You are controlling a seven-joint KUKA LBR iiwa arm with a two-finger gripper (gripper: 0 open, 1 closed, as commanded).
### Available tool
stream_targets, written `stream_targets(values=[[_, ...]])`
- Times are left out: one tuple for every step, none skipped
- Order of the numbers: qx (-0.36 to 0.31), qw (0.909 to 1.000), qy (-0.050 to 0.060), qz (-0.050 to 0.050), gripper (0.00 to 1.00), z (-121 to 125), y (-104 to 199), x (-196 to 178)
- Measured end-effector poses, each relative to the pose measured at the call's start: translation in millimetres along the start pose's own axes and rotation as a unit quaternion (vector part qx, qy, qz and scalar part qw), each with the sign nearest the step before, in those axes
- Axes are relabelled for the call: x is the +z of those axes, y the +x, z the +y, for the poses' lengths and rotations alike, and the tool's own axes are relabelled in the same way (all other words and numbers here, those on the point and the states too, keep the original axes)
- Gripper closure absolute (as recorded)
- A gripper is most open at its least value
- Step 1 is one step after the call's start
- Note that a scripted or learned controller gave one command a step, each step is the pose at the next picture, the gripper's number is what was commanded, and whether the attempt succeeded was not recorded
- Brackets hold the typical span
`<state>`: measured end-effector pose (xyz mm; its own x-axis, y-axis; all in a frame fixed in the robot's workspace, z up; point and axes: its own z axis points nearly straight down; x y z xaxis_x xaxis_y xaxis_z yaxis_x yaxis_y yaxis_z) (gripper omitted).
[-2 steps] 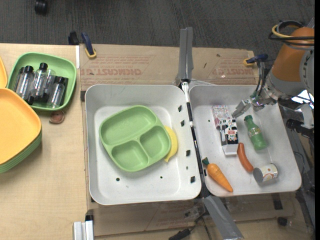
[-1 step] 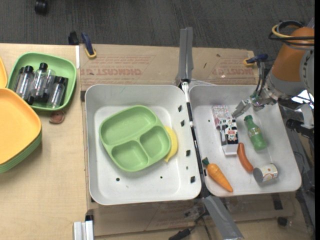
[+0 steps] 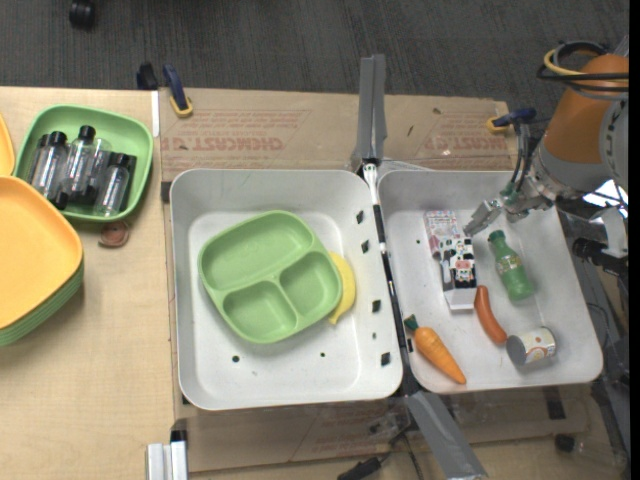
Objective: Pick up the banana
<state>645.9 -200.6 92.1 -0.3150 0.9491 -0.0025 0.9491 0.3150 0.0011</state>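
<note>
- Yellow curved banana pokes out from under the green divided plate's right edge in the left bin, long axis running near-to-far.
- Gripper over the right bin; can't tell its grip state.

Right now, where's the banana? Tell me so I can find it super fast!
Look in the left white bin, where a big green divided plate lies. The banana peeks out from under the plate's right edge as a curved yellow sliver. It is the only yellow thing in that bin.
</note>
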Motion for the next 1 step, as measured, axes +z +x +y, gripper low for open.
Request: stream_targets(values=[[0.0, 1.0, 0.0, 0.0, 0.0, 0.0, 0.0, 0.0]])
